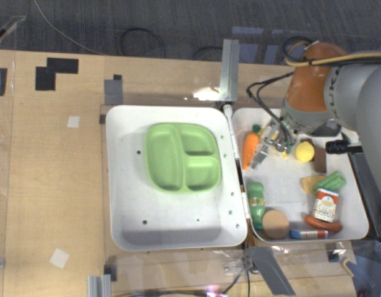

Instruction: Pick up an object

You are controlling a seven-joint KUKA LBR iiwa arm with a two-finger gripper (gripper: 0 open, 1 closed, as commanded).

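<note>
Hand [265, 152] hangs low over the right bin [357, 228], its metal tip beside the tapered orange carrot [250, 148]; I cannot tell its state. I judge this the reach, nothing lifted. Next I'd centre on 1 toy: the smooth carrot, or the round yellow lemon [304, 151] nearby. A glossy green tray [182, 157] sits in the left bin [125, 228].
</note>
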